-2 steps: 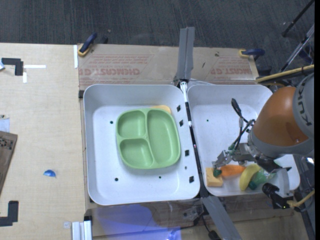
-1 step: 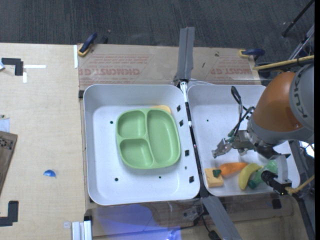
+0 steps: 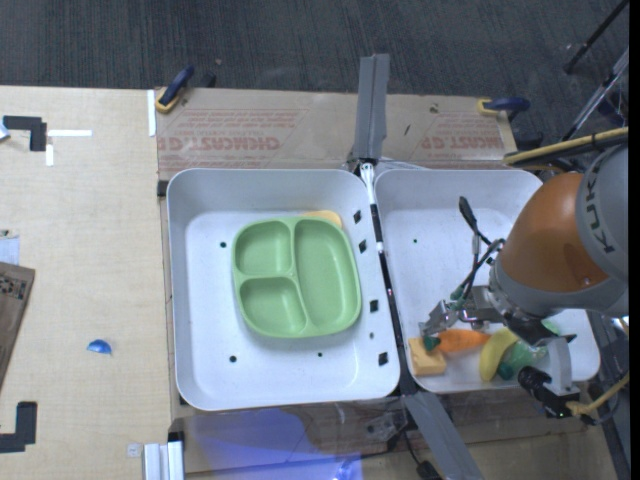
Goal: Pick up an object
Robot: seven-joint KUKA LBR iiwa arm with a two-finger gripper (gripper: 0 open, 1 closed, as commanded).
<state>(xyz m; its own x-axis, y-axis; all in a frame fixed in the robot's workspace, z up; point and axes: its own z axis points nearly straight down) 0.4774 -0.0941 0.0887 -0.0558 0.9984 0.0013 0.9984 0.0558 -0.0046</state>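
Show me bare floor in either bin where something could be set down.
Right bin: its far half, behind the arm, is bare. Its near edge is crowded with the carrot, yellow block and banana. Left bin: narrow margins around the green divided plate.

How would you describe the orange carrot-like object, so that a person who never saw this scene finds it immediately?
Look in the right white bin, near its front edge, just below the gripper. The carrot lies there on its side between a tan block and a yellow banana. It is the only orange item in the pile.
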